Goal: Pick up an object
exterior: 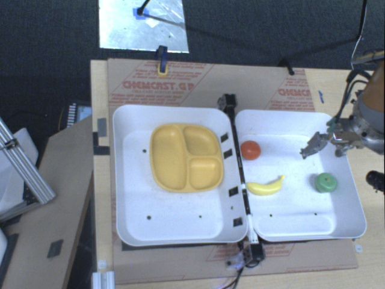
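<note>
Three small things lie in the right bin (346,221), any of which could be picked: an orange-red ball (250,150) near the wall it shares with the left bin (129,221), a yellow banana (266,186) lying flat just below that ball and also close to the shared wall, and a green round piece (326,182) toward the bin's far right side, well apart from the other two. The gripper (325,143) hangs over the upper right part of the right bin, above the green piece and to the right of the ball; its jaws seem to stand apart with nothing between them, though the view is too coarse to be sure. The left bin holds a yellow divided plate (185,157) with three compartments, set near its middle. Both bins rest side by side on a brown cardboard sheet (198,80) covering the surface.
</note>
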Available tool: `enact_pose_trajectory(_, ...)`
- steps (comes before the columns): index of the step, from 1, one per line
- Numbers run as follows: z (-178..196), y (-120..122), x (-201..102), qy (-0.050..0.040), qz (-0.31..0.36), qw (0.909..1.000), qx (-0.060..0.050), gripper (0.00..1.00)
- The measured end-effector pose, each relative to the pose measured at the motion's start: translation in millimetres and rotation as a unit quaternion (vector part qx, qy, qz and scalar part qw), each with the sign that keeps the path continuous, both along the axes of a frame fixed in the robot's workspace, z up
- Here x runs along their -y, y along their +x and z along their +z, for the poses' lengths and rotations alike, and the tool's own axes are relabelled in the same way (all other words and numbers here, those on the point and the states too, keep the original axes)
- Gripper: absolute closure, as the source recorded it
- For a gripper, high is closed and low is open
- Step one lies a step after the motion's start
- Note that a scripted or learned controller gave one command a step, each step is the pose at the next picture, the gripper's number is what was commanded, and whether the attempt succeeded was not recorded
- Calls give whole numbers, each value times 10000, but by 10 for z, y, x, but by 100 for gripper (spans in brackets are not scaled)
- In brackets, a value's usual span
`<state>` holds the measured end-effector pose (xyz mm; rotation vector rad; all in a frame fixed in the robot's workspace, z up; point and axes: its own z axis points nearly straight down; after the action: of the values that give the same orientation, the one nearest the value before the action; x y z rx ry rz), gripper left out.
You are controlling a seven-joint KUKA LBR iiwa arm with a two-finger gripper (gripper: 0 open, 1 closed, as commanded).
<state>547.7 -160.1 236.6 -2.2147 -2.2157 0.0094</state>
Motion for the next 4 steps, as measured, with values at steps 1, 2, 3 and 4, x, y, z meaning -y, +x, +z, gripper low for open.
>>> enact_pose_trajectory(1,63,25,-4,-11,16,10000,57,0)
enact_pose_trajectory(2,-555,59,23,-6,3,10000,35,0)
enact_pose_trajectory(3,-1012,100,87,-9,2,10000,42,0)
enact_pose_trajectory(4,-1535,95,80,-4,2,10000,37,0)
